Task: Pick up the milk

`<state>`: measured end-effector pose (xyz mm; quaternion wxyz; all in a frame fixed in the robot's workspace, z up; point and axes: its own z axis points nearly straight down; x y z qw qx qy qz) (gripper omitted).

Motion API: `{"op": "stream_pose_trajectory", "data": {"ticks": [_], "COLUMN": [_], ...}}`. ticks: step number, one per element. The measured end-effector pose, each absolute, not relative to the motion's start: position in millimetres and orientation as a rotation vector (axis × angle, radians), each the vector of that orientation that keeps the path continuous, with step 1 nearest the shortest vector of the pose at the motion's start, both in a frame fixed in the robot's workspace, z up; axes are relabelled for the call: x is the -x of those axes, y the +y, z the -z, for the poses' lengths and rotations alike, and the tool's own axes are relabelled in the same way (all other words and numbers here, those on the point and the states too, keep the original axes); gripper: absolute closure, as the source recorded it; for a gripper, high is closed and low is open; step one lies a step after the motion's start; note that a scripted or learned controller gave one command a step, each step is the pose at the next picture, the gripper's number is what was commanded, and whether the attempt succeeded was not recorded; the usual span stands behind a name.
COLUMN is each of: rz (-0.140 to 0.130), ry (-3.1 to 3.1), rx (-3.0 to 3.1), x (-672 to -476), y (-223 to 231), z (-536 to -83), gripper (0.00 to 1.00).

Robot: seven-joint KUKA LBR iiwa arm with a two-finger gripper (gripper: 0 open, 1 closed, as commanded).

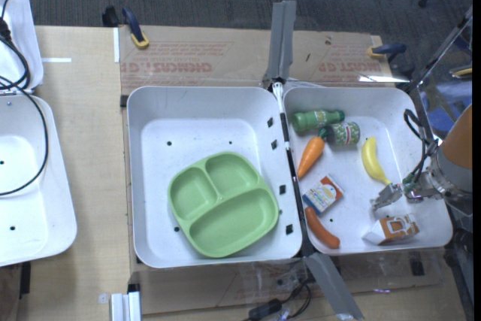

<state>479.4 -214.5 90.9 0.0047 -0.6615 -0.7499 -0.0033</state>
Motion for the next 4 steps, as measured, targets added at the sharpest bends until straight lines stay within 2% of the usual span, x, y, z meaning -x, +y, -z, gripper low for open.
{"op": "stream_pose_trajectory", "data": {"ticks": [4], "rz": [0.010], "ry": [-2.349], "rx": [2.072], "x": [-479.3], "y": [-214.6], "z": [-90.9], "gripper": [0.00]}}
